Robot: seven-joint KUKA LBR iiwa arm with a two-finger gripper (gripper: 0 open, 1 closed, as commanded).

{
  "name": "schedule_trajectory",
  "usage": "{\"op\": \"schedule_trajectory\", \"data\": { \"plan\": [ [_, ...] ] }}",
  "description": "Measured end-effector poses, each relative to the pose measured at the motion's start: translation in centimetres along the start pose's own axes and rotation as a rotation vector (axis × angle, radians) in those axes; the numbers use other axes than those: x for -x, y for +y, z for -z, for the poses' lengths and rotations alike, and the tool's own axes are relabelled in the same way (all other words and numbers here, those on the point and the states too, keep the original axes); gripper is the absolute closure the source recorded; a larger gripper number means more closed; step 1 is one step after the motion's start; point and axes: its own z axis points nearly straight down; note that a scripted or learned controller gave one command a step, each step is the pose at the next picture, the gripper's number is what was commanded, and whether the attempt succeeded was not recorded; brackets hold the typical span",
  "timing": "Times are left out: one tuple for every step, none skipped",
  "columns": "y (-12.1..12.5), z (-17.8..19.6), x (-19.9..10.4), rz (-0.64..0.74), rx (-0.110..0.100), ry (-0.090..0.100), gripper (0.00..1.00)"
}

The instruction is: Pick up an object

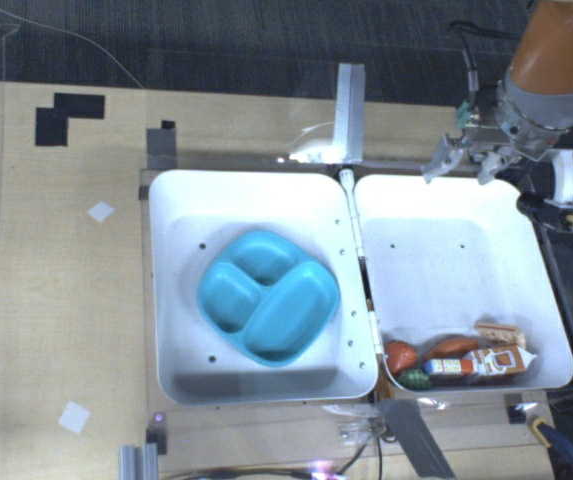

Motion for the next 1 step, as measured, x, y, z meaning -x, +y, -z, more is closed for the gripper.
{"op": "schedule_trajectory", "data": {
  "plan": [
    [-4.28, -12.85, 2.09, -0.071, -0.003, 0.0, 0.0]
  ]
}}
